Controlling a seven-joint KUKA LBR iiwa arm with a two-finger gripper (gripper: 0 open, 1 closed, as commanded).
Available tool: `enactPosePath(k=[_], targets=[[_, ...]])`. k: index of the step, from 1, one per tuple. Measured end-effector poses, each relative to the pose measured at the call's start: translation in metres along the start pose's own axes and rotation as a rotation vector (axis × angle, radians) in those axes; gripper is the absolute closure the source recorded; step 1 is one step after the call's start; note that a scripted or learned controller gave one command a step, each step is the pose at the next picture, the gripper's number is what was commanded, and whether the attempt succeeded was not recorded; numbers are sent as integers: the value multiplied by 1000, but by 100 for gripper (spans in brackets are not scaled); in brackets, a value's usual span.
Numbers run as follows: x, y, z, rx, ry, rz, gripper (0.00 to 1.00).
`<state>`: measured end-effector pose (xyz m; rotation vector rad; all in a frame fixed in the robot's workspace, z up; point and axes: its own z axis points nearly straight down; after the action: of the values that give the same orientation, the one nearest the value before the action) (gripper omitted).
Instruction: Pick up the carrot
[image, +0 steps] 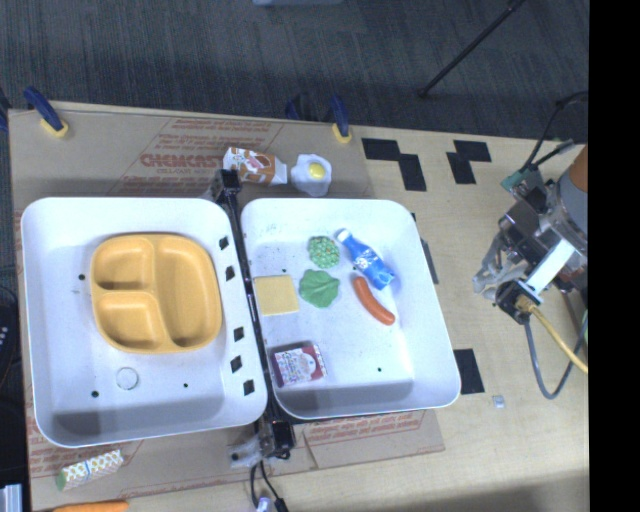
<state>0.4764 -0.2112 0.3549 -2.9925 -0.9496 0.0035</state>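
The carrot (374, 301), a short orange-red stick, lies slantwise in the right-hand white bin (430, 330), towards that bin's right side. It sits just below a blue and white bottle (365, 259) and right of a green leaf piece (319, 288). My gripper (497, 277) hangs over the bare bench to the right of the bin, well apart from the carrot, with nothing seen in it.
The right bin also holds a green bumpy piece (322, 250), a yellow cheese slice (275, 295) and a red packet (298, 364). A yellow divided plate (155, 292) fills the left bin. A small carton (250, 165) and a yellow-white item (312, 173) lie behind the bins.
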Motion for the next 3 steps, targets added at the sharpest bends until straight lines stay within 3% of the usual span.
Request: enactPosePath(k=[1, 2, 3], targets=[[36, -53, 146, 5, -2, 119, 100], [32, -45, 69, 2, 0, 241, 100], [17, -24, 30, 2, 0, 407, 100]])
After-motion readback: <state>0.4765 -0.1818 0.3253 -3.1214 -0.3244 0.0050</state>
